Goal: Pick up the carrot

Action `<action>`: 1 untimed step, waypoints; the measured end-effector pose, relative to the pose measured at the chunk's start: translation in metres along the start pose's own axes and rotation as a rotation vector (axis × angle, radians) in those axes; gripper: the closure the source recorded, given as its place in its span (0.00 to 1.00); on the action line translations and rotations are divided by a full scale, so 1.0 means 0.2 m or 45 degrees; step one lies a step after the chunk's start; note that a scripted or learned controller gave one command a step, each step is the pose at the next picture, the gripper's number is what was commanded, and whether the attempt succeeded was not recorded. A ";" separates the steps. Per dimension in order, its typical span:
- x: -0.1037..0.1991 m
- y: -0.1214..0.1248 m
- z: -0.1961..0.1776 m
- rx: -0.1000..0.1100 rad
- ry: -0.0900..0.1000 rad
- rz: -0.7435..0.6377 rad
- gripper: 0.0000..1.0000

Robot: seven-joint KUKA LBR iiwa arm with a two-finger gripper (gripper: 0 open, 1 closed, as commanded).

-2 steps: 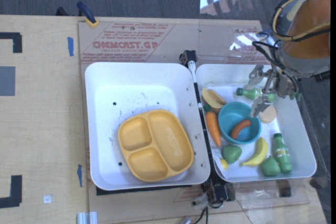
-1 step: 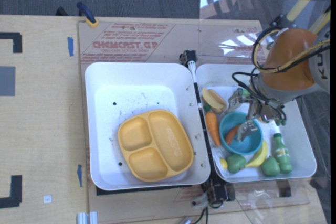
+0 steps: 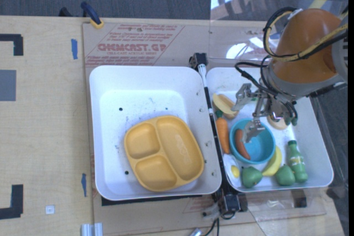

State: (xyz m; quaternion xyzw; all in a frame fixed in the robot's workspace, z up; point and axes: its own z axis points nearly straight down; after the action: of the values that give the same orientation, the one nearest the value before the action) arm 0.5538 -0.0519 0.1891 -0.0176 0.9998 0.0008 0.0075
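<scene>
The carrot [image 3: 222,135] lies untouched at the left edge of the right bin [image 3: 321,146], just beside the blue bowl [image 3: 264,147], so the pick-up is not yet done; the tool [image 3: 255,114] hangs above the bowl to the carrot's right, with nothing between its fingers, though how far open it is I cannot tell. By my count there are two white bins, one carrot, one blue bowl, one banana [image 3: 272,163], two green pears [image 3: 251,176] and one yellow divided tray [image 3: 163,152] in the left bin [image 3: 110,119].
</scene>
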 end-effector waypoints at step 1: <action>-0.01 0.07 0.02 0.001 0.008 0.059 0.00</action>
State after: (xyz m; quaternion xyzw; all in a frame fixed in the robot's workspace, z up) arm 0.5561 -0.0373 0.1855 0.0054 1.0000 0.0006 0.0044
